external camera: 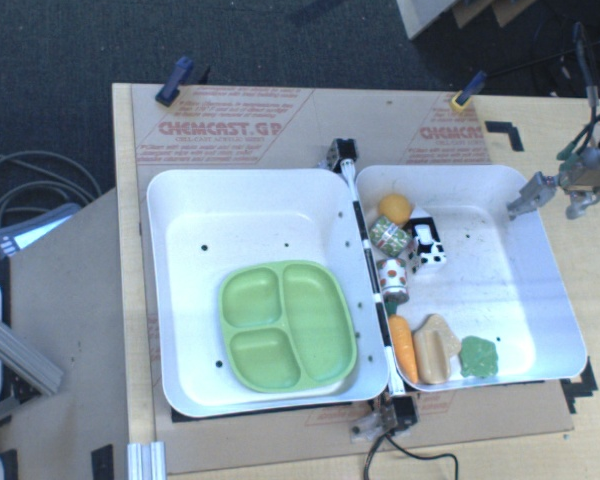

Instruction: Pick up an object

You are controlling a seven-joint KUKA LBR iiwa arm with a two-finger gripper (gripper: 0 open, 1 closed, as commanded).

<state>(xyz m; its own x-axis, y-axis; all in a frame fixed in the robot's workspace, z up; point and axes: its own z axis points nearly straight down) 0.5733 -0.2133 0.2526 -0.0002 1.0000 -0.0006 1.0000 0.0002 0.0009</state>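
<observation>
The right bin [500, 268] holds several small objects along its left wall. From back to front these are an orange ball [395, 208], a green-and-white patterned ball [388, 235], a black-and-white toy [426, 245] and a red-and-white can [392, 280]. At the front lie an orange carrot [402, 348], a tan bread piece [435, 348] and a green lump [478, 356]. My gripper [552, 202] hangs over the bin's far right rim, well away from all of them. It is open, with nothing between its fingers.
A green divided plate [285, 323] lies in the left bin [190, 218]. A black clamp [343, 153] sits where the bins meet at the back. Blue and yellow clips [173, 80] hold the cardboard sheet. Cables lie on the floor at left.
</observation>
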